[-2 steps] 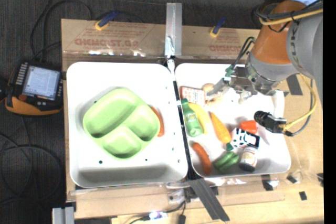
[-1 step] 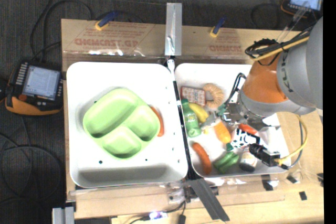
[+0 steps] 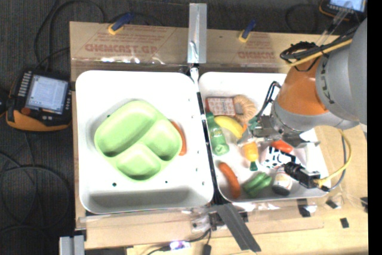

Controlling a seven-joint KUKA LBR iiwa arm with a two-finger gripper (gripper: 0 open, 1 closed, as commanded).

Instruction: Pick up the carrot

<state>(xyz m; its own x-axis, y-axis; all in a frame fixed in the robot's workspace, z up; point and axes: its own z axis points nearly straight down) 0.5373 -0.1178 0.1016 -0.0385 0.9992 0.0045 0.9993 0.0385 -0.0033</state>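
Dark carpet and cables framed the bench; I logged this from the overhead camera. The gripper (image 3: 258, 128) sat low in the right bin (image 3: 310, 191), its tip buried among toy food, and I could not tell how it was set or whether it had hold of anything. Touching or just beside it lay a small orange-and-yellow piece (image 3: 250, 151) and a banana (image 3: 229, 125). Further out were a green bottle (image 3: 217, 139), a red-orange sausage-like item (image 3: 229, 180), a green vegetable (image 3: 257, 184) and a black-and-white object (image 3: 274, 157).

The carrot, as I judged it, was the orange sliver (image 3: 181, 137) in the left bin (image 3: 95, 200), wedged against the right edge of the green sectioned tray (image 3: 138, 138) and partly hidden by it. That is well apart from the arm (image 3: 310, 98).

My read: the approach step was in hand, aimed at the wrong bin. Next move would call for lifting out, crossing the divider and descending beside the tray's rim, where clearance looked tight.
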